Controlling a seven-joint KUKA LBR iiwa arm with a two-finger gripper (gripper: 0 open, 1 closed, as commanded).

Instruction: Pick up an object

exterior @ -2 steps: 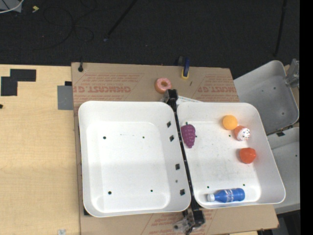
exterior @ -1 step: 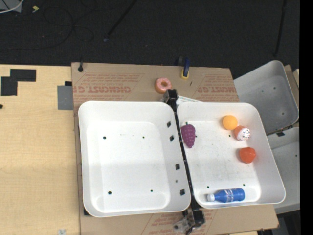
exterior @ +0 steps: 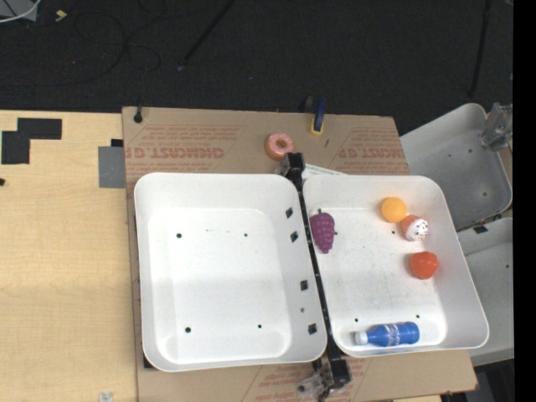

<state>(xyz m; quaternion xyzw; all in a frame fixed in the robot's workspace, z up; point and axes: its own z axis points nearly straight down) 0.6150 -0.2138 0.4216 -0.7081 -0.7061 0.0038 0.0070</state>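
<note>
The right bin (exterior: 377,291) holds several small objects. A purple bunch of grapes (exterior: 322,231) lies by its left wall, close to the divider. An orange ball (exterior: 394,208) sits at the far right, touching a white and orange dotted ball (exterior: 414,228). Just nearer is a red-orange fruit (exterior: 424,265). A blue bottle (exterior: 390,334) with a white cap lies on its side along the bin's near wall. The left bin (exterior: 167,224) shows only its white floor.
A pink doughnut ring (exterior: 280,146) lies on the cardboard sheet behind the bins. A blue and yellow clamp (exterior: 317,117) stands at the cardboard's far edge. A grey metal plate (exterior: 456,153) lies to the right of the bins.
</note>
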